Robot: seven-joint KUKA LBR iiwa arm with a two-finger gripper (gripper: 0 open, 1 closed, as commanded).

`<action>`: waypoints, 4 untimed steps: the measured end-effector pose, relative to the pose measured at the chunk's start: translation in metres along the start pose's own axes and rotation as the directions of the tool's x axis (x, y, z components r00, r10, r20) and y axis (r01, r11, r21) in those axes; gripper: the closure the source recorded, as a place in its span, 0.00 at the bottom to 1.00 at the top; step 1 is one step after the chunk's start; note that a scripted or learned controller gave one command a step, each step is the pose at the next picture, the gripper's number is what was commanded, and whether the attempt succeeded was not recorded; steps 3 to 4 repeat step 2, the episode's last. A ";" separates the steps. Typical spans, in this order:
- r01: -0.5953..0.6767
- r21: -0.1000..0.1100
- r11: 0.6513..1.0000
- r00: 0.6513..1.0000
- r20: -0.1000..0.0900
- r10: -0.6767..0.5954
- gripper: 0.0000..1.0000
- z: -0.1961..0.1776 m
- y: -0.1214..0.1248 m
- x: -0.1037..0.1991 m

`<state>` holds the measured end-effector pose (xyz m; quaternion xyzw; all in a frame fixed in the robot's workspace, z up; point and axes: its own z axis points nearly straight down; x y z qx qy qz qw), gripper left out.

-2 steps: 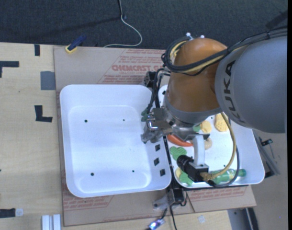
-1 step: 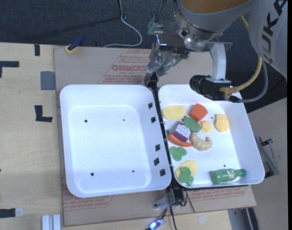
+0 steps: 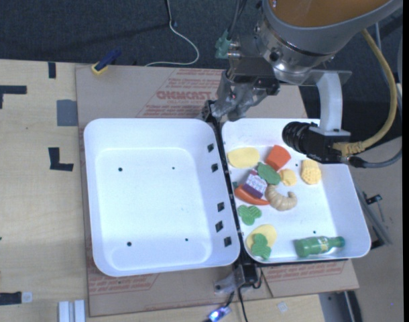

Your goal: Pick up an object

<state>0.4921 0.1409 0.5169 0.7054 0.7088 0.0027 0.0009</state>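
Observation:
My gripper (image 3: 218, 111) hangs above the far end of the ridge between the two bins, its fingertips close together with nothing visible between them. The right bin (image 3: 338, 180) holds several toy foods: a yellow lemon shape (image 3: 243, 157), an orange-red piece (image 3: 278, 157), a corn cob (image 3: 311, 172), a purple and white item (image 3: 256, 183), a beige croissant shape (image 3: 283, 199), green broccoli pieces (image 3: 249, 213) and a green bottle (image 3: 318, 245) at the near right. The gripper is above and to the far left of these objects.
The left bin (image 3: 151, 193) lies beside the right one, sharing a middle ridge with black clips. Both rest on a cardboard sheet (image 3: 157, 92). A black cylinder (image 3: 308, 139) on the arm overhangs the right bin's far side. A cable (image 3: 184, 39) runs across the dark backdrop.

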 end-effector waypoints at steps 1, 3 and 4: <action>-0.003 0.007 1.000 1.000 0.004 0.003 0.00 0.005 0.002 -0.001; -0.001 0.006 1.000 1.000 0.004 0.001 1.00 -0.006 0.002 0.000; -0.001 0.006 1.000 1.000 0.004 0.001 1.00 -0.006 0.002 0.000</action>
